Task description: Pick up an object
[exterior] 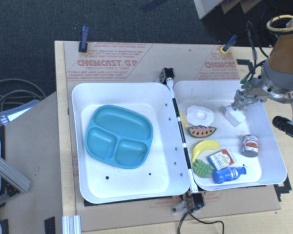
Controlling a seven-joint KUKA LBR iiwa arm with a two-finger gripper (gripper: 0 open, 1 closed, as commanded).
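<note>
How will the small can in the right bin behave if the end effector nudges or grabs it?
The can looks rigid with a rounded body, so it probably won't deform in a grasp. It seems to lie tilted or on its side, so a push may roll it. With bare bin floor around it, it could travel some way. Its smooth surface may be somewhat slippery.

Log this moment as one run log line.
hand over right bin's upper area | grasp: unclear | blue plate in left bin

We see bare floor along the right bin's (263,175) far side; toys crowd its near half, around the can (250,145).
</note>
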